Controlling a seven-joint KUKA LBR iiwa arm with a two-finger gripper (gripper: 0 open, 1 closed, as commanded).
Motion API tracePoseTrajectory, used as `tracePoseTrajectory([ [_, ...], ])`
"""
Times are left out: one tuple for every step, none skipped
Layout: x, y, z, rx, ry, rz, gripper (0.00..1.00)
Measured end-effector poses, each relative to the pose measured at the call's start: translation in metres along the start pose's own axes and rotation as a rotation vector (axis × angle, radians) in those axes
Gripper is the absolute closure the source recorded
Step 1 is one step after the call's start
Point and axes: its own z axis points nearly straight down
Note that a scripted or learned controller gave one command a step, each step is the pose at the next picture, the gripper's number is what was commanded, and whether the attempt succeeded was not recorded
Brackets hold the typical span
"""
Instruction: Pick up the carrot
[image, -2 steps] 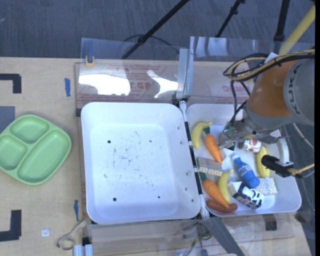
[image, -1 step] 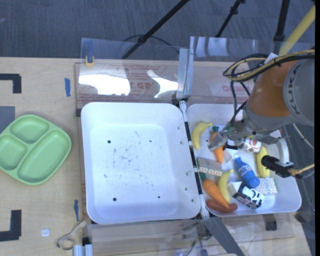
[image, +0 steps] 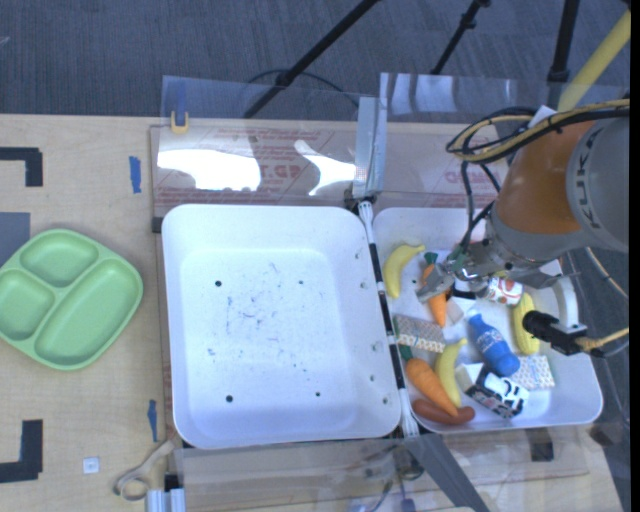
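Carrot Lies in Right Bin, Clear of Gripper

Carrot (image: 424, 379): a smooth, tapered orange piece lying flat near the front left of the right bin (image: 583, 400), a shallow white tray with rounded corners. It rests close to the wall shared with the left bin (image: 200, 240). A glossy red-brown sausage shape (image: 441, 411) lies just in front of it, and a curved yellow banana (image: 450, 372) touches its right side.

Gripper (image: 447, 280): metallic, positioned low over the rear of the right bin, well apart from the carrot. Its fingertips sit among a second yellow banana (image: 400, 267) and a small orange item (image: 438, 308); whether the fingers are spread or closed cannot be told, and no object is seen held.

Other contents: a blue plastic bottle (image: 492, 343), a black-and-white patterned object (image: 497, 392).

Left bin: matte white floor with faint blue scuffs and small dark holes.

Bench: pale wood grain, bearing a green moulded plate (image: 66, 297) with three compartments.
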Motion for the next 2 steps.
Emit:
tracePoseTrajectory([
  [-0.011, 0.011, 0.021, -0.027, -0.017, -0.295, 0.00],
  [-0.018, 0.041, 0.022, -0.027, -0.016, -0.310, 0.00],
])
